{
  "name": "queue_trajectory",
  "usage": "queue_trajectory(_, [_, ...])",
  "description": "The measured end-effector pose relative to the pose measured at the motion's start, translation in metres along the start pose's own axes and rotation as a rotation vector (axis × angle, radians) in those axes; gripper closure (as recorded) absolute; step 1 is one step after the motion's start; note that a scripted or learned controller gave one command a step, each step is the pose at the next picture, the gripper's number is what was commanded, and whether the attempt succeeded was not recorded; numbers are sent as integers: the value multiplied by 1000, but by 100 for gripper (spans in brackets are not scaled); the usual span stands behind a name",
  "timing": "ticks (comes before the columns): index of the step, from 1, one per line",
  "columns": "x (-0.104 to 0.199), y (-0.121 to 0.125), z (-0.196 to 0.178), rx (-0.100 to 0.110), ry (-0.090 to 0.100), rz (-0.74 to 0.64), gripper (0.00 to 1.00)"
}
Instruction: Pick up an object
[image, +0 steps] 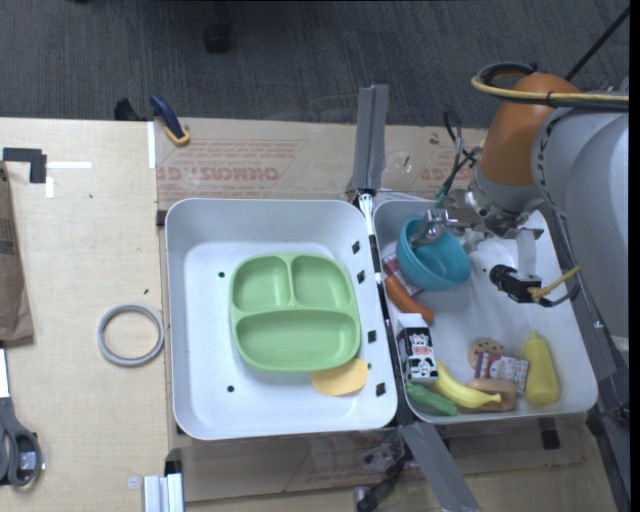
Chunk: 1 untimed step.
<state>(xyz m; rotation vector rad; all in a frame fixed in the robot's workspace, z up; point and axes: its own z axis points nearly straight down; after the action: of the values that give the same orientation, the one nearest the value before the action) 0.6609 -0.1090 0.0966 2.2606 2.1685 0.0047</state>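
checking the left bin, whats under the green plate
The green divided plate lies flat on the left bin floor. A yellow piece pokes out from beneath its near edge; how far it runs underneath is hidden.

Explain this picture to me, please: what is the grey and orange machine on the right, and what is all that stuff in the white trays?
It is a robot arm, seen by one camera fixed above the bench and looking down at a slant. The arm reaches in from the right. Its gripper, a two-finger hand, is at the rim of a blue bowl in the right bin; the bowl is tilted, and I cannot tell whether it is actually gripped. That bin also holds toy food: a banana, a yellow bottle and a carrot-like piece. The left bin holds a green divided plate.
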Motion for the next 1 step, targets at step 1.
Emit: queue_trajectory(1, [-3, 1, -12, -1, -3, 4, 100])
